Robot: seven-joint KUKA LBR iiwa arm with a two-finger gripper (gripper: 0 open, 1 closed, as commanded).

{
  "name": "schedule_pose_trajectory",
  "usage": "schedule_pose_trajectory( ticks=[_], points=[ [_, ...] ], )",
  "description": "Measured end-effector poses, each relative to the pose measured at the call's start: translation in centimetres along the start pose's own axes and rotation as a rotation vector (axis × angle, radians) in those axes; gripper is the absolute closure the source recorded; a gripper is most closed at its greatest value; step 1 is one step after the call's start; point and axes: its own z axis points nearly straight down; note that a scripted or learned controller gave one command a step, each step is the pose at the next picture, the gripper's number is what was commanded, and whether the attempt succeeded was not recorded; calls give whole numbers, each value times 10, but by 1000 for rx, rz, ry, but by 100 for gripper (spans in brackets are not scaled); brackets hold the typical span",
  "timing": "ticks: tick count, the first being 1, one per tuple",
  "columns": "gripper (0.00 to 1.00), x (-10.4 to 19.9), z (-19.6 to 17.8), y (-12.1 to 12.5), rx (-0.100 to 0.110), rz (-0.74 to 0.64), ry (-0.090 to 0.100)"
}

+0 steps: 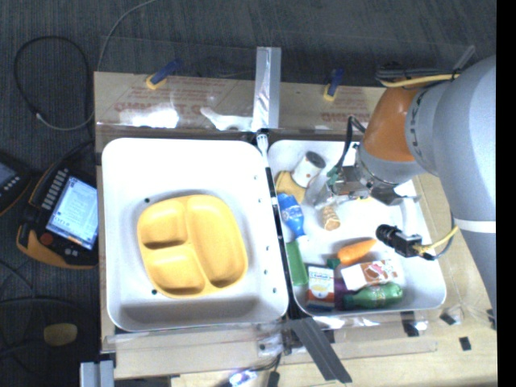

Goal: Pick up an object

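Two white bins side by side. Left bin (121, 216) — one yellow divided tray (192, 242), three compartments, lying near its middle.

Right bin (431, 285) — the clutter, placed relative to the blue bottle (290, 214) lying along its left wall:
- one white cup (307, 168) just above-right of the bottle
- one small tan piece (330, 216) right of it
- one green bottle (296, 264) directly below it
- one orange carrot-like item (355, 251) lower right
- one white and red packet (369, 274) below the carrot
- one dark green item (372, 297) along the bottom wall

One gripper (343, 185), down inside the right bin, right of the blue bottle, between cup and tan piece. Whether it grips anything: cannot tell.
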Motion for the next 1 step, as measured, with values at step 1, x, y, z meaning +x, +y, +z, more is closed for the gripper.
schedule_pose_trajectory(
  ticks=[1],
  points=[
    [100,53,-83,33,13,40,6]
  ],
)
